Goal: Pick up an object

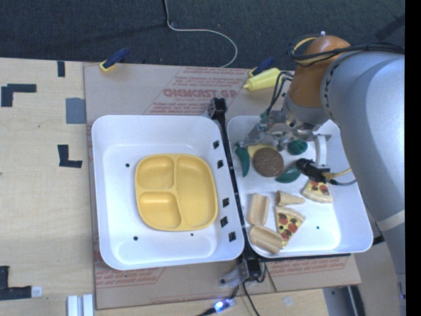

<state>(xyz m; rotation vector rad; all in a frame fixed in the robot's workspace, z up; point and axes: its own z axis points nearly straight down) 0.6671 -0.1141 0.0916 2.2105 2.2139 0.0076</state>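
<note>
A brown cardboard sheet [191, 94] covers the pale bench, dark carpet [79, 15] beyond it at twelve o'clock. The left bin [112, 137] holds a yellow divided plate [176, 192]. The right bin [342, 236] holds toy food: a brown round cookie [268, 162], two pizza slices [288, 224] [318, 191] and bread rolls [258, 209] (toward six o'clock). The arm [368, 124] reaches down from three o'clock, its gripper [279, 131] just above the cookie at that bin's twelve o'clock; its opening cannot be told.
</note>
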